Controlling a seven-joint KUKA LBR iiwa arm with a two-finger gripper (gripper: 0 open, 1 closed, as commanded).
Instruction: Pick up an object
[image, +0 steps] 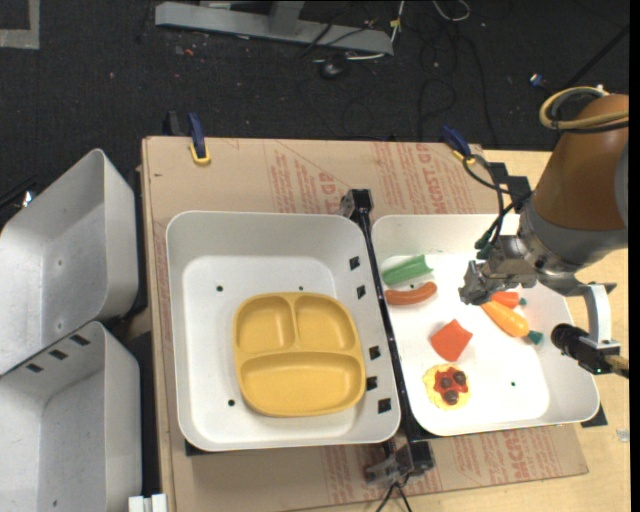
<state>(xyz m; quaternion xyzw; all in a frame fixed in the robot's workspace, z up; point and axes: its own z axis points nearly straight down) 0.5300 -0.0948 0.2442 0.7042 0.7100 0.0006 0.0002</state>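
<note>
Yellow round pizza toy (447, 385) lies nearest us; nothing lifted yet.
We see the gripper (483, 287) low beside the orange plastic carrot (507, 318); its grasp state we cannot tell.

Yellow divided plate (298, 355) in left bin (190, 300), toy foods in right bin (570, 400), end effector (484, 285) above orange carrot (506, 318)

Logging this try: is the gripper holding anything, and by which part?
Cannot be told. The gripper sits low in the right bin over the carrot's near end; no hold shows.
</note>
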